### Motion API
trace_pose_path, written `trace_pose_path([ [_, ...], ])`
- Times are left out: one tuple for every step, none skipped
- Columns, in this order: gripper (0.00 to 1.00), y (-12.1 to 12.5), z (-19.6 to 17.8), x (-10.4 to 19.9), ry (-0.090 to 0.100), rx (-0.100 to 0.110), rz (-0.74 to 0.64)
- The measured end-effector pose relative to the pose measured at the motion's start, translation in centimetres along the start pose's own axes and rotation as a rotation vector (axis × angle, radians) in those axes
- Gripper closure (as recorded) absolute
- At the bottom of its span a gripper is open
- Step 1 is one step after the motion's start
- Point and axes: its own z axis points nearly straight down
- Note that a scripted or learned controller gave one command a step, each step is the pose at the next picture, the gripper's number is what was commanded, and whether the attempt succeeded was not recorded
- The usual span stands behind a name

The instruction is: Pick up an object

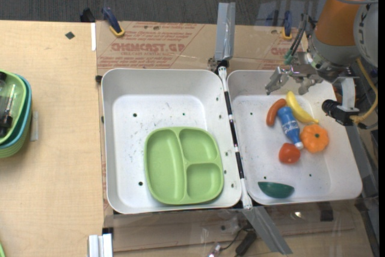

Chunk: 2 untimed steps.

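In the right bin (337, 186) lies a cluster of toys. There is a curved orange-red sausage (275, 111), a yellow banana (300, 109), a blue bottle (289, 125), an orange fruit (314, 138) and a red tomato (289, 154). A dark green piece (276, 189) lies apart near the front wall. My gripper (290, 82) hangs over the bin's far edge, just beyond the banana's upper tip. It is open, its fingers spread wide with nothing between them.
The left bin (120, 129) holds a light green divided plate (183, 164). A metal post (225, 33) rises behind the seam between the bins. Green containers (12, 114) stand at the far left of the wooden bench.
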Motion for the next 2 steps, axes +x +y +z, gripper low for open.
trace_pose_path([
  [1.0,0.0,-0.8,-0.1,0.0,0.002,-0.001],
  [1.0,2.8,9.6,1.9,0.0,0.0,0.095],
])
